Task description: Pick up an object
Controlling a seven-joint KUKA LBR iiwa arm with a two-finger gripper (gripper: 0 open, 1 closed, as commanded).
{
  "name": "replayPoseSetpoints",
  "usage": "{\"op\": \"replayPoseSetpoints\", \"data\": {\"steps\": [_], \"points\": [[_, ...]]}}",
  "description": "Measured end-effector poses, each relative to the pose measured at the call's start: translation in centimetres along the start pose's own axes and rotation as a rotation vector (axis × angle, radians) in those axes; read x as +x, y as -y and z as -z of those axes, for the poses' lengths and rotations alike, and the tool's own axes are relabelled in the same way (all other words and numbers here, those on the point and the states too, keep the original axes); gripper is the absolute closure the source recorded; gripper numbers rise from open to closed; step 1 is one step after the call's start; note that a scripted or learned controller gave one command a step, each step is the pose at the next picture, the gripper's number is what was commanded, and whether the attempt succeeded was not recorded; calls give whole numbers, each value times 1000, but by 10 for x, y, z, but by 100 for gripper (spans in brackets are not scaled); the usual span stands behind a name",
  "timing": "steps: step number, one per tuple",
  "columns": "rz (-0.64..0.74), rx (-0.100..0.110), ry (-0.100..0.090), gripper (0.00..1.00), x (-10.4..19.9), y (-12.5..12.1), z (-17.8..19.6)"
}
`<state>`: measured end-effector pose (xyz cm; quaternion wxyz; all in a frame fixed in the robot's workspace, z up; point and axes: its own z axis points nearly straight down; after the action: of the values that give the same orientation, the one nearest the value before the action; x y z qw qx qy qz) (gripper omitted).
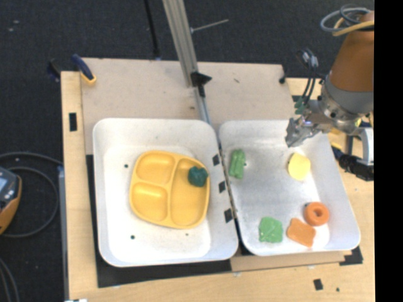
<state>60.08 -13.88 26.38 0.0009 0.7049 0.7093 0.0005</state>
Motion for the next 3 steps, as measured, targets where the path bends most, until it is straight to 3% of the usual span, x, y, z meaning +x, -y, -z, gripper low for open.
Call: {"op": "replayPoseSetpoints", "data": {"steps": [1,3], "points": [[1,0,-1,100,53,-27,-6],[1,0,-2,100,155,-47,-21]]}}
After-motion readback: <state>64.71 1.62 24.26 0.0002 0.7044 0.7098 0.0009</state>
